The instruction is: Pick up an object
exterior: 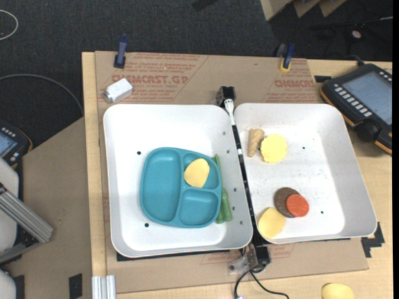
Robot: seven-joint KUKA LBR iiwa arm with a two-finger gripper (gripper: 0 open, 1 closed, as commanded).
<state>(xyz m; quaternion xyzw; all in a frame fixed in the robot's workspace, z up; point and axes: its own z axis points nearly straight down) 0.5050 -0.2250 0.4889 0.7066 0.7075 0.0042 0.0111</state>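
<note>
We see two shallow white bins side by side on a cardboard sheet (187,73) that covers the counter (386,185). In the left bin (118,167) lies a teal divided plate (163,189), and a yellow rounded piece (197,173) sits in its upper right compartment. A thin green item (222,199) lies along the plate's right edge, between the plate and the bin wall. The right bin (324,136) holds the other loose things. A small tan piece (254,141) stands near its upper left, touching or just beside a pale yellow disc (274,149). Lower down we find a brown disc (284,198) with a red-orange disc (298,207) overlapping its lower right side. A pale yellow lump (271,223) lies just beside them, near the bin's front wall. A black strip (237,145) runs along the seam where the two bins meet. On the cardboard behind the left bin rests a small white block (118,90). A blue clamp (120,53) and a yellow and blue clamp (287,57) grip the sheet's far edge. A dark handheld screen unit (365,98) lies at the right of the counter, well apart from the plate. Another yellow thing (336,290) lies at the bottom right, outside the bins. Of the gripper we cannot tell how far it is open, nor whether it has hold of anything; every thing we name lies at rest in its bin.
</note>
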